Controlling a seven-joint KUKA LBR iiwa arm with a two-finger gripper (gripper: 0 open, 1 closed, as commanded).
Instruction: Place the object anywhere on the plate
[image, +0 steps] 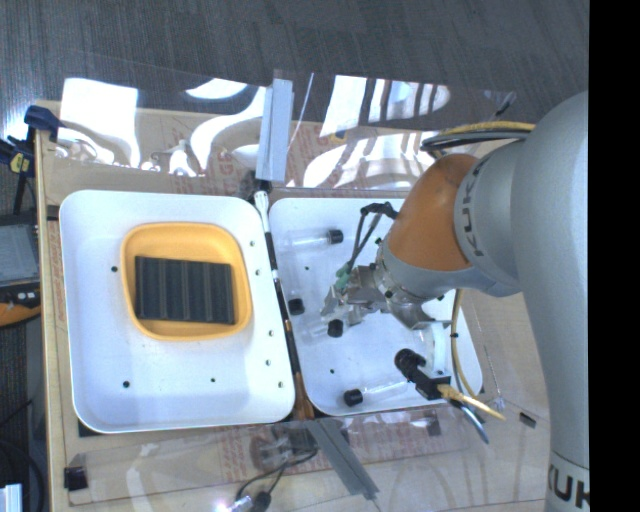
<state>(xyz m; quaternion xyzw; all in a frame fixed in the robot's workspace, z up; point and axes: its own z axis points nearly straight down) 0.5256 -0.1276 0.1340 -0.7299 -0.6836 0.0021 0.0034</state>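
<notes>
Those small clear plastic vials with black caps (318, 239) look light and slippery, best pinched mid-barrel; the gripper (338, 305) hovers over the right white bin (300, 215).

Two shallow white plastic bins sit side by side on the wooden bench (150, 470) — the left bin (100, 390) and the right bin (310, 225). A grey metal bar (274, 130) stands at the far edge, above their shared seam — a blue clamp (38, 120) far left.
</notes>
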